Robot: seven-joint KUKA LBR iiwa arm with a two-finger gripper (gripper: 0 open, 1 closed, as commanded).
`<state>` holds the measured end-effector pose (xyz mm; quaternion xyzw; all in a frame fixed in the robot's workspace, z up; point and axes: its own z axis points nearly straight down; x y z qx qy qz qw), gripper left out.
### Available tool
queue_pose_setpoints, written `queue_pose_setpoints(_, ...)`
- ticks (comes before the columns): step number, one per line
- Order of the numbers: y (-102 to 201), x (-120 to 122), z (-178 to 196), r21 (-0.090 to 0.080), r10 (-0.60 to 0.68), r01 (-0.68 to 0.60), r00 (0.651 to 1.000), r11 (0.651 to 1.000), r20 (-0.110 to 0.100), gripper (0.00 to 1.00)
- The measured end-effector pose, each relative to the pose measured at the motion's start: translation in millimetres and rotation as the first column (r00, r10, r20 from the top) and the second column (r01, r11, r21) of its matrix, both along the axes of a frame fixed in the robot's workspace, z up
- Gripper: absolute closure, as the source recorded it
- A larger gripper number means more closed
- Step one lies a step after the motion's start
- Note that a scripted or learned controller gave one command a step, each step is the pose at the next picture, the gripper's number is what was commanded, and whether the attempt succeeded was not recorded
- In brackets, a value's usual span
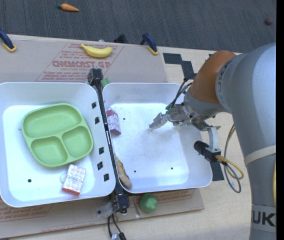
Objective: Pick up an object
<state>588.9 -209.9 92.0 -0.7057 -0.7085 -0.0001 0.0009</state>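
Observation:
My gripper hangs over the middle of the right bin, pointing left, with nothing visible between its fingers. A small pink and white packet lies against the right bin's left wall, well to the left of the gripper. A tan elongated item rests in that bin's front left corner. The left bin holds a green divided plate and a red and white packet.
A yellow banana lies on the cardboard behind the bins. A green ball sits on the bench in front of the right bin. An orange carrot lies on the floor. Blue clamps hold the cardboard.

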Motion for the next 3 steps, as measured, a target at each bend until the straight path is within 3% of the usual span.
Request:
queue_pose_setpoints(1,-1,-84,0,-0.001,0.002,-0.002,1.000,1.000,-0.002,0.00)
queue_pose_setpoints(2,0,-1,0,0.000,0.001,-0.001,1.000,1.000,0.001,0.00)
queue_pose_setpoints(3,0,61,0,0.000,0.001,-0.001,1.000,1.000,0.001,0.00)
